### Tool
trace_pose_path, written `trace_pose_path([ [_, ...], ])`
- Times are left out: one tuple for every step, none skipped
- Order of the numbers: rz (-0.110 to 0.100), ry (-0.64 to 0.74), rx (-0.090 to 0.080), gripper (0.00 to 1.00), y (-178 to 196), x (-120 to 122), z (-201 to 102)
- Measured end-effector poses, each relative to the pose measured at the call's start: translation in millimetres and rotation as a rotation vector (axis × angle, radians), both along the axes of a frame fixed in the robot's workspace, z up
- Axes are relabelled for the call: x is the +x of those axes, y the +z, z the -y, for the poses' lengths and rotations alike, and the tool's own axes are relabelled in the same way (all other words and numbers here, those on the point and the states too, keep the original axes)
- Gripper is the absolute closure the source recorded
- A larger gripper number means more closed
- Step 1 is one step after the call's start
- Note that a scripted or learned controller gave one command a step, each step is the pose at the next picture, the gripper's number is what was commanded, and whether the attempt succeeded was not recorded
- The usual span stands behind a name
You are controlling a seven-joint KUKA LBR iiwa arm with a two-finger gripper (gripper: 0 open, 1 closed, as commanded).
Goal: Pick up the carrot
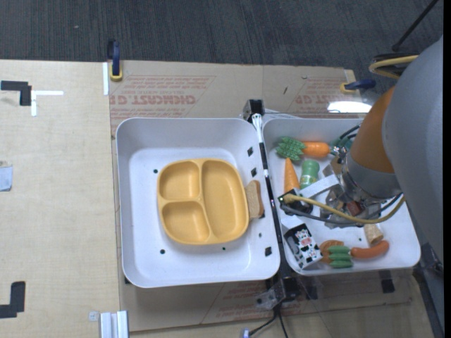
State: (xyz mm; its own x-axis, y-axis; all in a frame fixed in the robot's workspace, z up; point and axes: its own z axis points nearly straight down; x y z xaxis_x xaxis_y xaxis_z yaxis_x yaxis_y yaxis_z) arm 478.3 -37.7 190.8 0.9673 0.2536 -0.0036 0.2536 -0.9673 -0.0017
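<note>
A carrot point(316, 148) with a leafy green top lies at the back of the right bin point(405, 255), pointing right. A second plain orange carrot-shaped piece point(290, 175) lies just in front of it, along the bin's left wall. My gripper point(330, 201) hangs low over the middle of the right bin, below the grey wrist and orange band. It is to the right of the plain orange piece and in front of the leafy carrot. Cables and the wrist cover its tips. Nothing orange shows under the gripper.
A green cylinder point(309, 171) stands between the carrots and the gripper. At the right bin's front lie a black-and-white block point(301, 246), green pods point(337, 255) and a sausage point(371, 251). The left bin point(134, 189) holds a yellow divided plate point(203, 201) and a bread slice point(254, 199).
</note>
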Motion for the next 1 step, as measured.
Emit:
trace_pose_path([
  [-0.001, 0.057, -0.001, 1.0, -0.5, 18.4, -83.6],
])
